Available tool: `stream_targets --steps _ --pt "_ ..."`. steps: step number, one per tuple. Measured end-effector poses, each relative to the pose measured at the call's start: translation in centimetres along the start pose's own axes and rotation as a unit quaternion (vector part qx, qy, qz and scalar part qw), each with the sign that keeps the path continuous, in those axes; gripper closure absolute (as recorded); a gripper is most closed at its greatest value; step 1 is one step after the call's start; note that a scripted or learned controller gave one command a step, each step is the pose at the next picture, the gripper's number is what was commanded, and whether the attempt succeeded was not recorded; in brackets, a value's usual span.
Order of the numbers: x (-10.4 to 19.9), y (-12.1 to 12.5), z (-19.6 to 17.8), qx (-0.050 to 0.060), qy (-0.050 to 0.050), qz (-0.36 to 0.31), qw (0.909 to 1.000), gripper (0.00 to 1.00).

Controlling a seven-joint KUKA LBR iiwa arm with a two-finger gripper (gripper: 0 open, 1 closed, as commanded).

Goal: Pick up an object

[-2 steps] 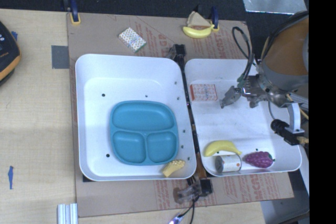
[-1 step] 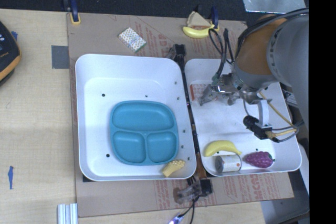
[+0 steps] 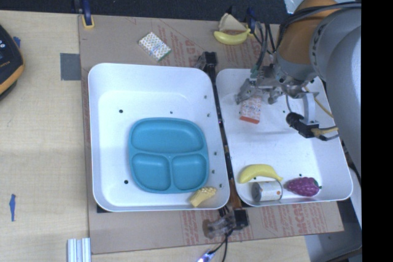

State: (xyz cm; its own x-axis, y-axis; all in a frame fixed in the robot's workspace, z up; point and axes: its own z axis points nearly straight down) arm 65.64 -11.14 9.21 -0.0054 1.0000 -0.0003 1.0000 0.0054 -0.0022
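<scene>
My gripper (image 3: 258,94) hangs over the back left part of the right bin (image 3: 325,159). Its fingers (image 3: 244,95) are spread open. A small white carton with an orange end (image 3: 250,110) sits directly below them, its top touching or just under the fingertips; nothing shows it clamped. At the front of the same bin lie a yellow banana (image 3: 258,172), a grey and white can (image 3: 267,191) and a purple bunch of grapes (image 3: 302,186).
The left bin (image 3: 104,89) holds a blue divided plate (image 3: 169,153), with a small yellow piece (image 3: 202,196) at its front right corner. Behind the bins lie another banana (image 3: 232,35) and a patterned white packet (image 3: 154,45). Black cables (image 3: 307,126) trail from the wrist.
</scene>
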Motion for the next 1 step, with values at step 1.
stream_targets --steps 1 --pt "-0.02 0.04 -1.09 0.0 0.0 -0.002 1.0 1.0"
